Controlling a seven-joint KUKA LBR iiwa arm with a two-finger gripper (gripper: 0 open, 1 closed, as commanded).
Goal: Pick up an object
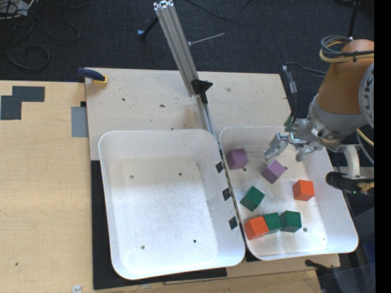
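Purple block (pixel 274 171) lies tilted in the right bin (pixel 342 237), just below the gripper (pixel 288 149), whose jaws spread wide above it, gripping nothing; 6 other blocks sit nearby.

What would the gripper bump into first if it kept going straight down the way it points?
Probably the purple block just below the gripper, though one slanted view leaves depth unsure. Its fingers look spread apart above it.
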